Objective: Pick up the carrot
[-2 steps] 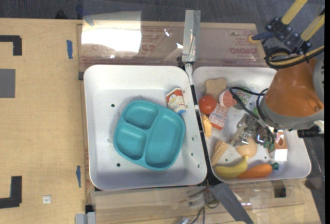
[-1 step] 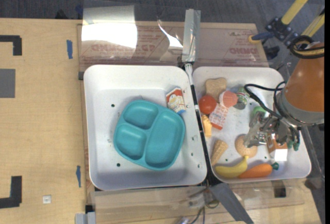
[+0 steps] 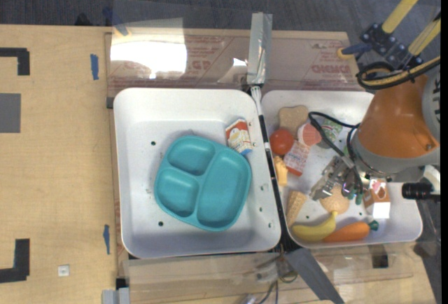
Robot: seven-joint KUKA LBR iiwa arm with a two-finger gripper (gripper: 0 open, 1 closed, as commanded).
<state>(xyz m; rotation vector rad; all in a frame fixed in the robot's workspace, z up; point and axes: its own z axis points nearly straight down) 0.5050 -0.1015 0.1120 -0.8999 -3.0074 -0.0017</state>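
Observation:
The carrot (image 3: 346,231), orange with a small green end, lies along the front wall of the right bin (image 3: 409,229), just right of a yellow banana (image 3: 313,228). My gripper (image 3: 336,182) hangs low over the middle of that bin, below the arm's orange band, a short way behind and left of the carrot. It sits over a tan round item (image 3: 335,203). Nothing can be seen held in it.
The right bin also holds a tomato (image 3: 282,141), a bread slice (image 3: 294,115), a red packet (image 3: 297,156), a cone (image 3: 295,204) and a yellow wedge (image 3: 281,171). The left bin (image 3: 133,155) holds a teal divided plate (image 3: 203,182) and a small carton (image 3: 239,136).

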